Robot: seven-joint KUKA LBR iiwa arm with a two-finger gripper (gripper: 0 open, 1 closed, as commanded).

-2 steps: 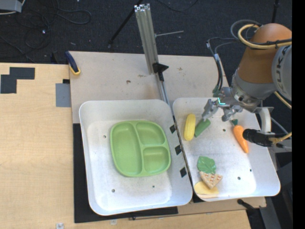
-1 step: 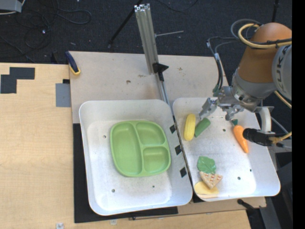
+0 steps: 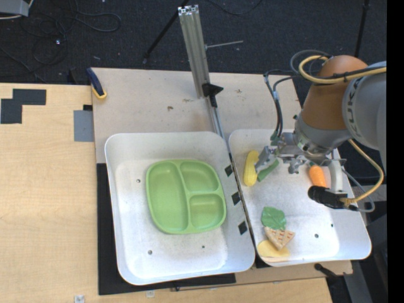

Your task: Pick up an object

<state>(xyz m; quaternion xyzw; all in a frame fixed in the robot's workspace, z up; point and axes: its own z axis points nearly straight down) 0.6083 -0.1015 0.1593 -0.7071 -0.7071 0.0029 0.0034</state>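
Lettering "KU" is read on the grey arm (image 3: 369, 106). Gripper (image 3: 270, 163), jaw state indiscernible, is positioned over the right bin (image 3: 353, 248) by a smooth yellow banana (image 3: 250, 169) and green piece (image 3: 267, 168).

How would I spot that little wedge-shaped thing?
Find the right-hand white bin, then look to its near-left corner. There the tan wedge lies just below a green leafy piece, the only speckled triangle among the bin's items.
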